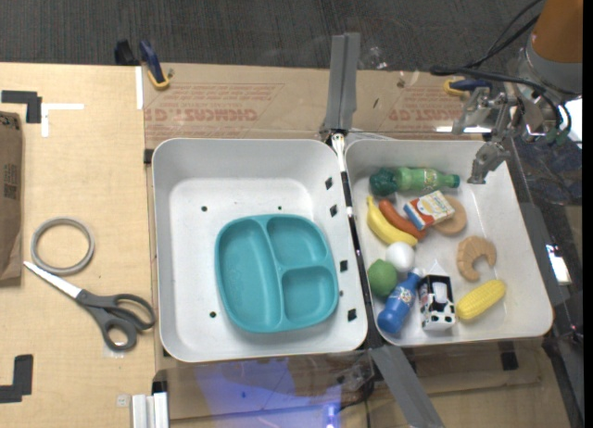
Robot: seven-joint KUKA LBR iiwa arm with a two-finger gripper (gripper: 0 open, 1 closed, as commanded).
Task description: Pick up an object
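- Two white bins sat side by side on the counter (83, 185): the left bin (176, 232) and the right bin (519, 232).
- The tool (484, 162) hung over the right bin's far right corner, with nothing seen between its fingers; how far they were parted could not be told.
- The left bin, well to the left of the tool, held one thing: a teal plate (276, 273) with three compartments.
- The right bin held ten things, all nearer the camera than the tool and left of it or below it.
- One green bottle (412, 180) lay closest, just left of the tool.
- One banana (382, 224), one carrot (400, 219), one small carton (432, 206) and one cookie (454, 220) clustered past the bottle.
- One croissant (476, 256) and one corn cob (482, 299) lay toward the near right.
- One egg (400, 255), one green ball (382, 277), one blue bottle (398, 304) and one cow toy (436, 304) lay farthest off.
- On the counter, far left of the tool, lay one tape roll (63, 245) and one pair of scissors (97, 306).
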